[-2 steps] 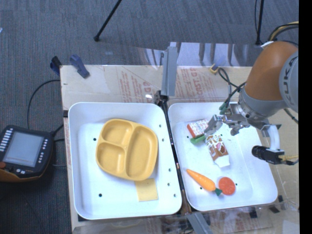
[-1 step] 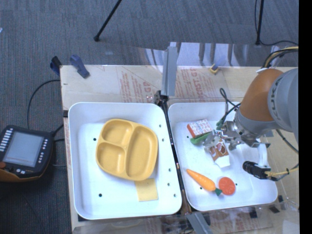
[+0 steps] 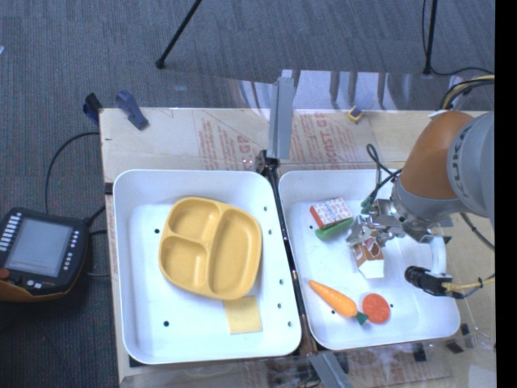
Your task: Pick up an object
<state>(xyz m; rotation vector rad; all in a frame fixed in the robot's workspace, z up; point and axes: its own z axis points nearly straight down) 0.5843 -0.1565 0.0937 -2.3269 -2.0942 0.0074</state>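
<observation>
My gripper [image 3: 367, 233] reaches into the right bin [image 3: 420, 318] from the right, under the grey arm with the orange band. It hangs right over the top of a small brown-and-white carton [image 3: 370, 259], whose upper end it hides. A red-and-white box [image 3: 331, 211] lies to the gripper's left, with a green piece [image 3: 333, 231] just below the box. Toward the bin's front lie an orange carrot [image 3: 333, 297] and a red round slice [image 3: 376, 308].
The left bin [image 3: 133, 297] holds a yellow divided plate [image 3: 212, 247] and a flat yellow slice [image 3: 243, 314]. A grey post [image 3: 281, 124] stands behind the seam between the bins. A black cable connector [image 3: 424, 279] hangs over the right bin's right side.
</observation>
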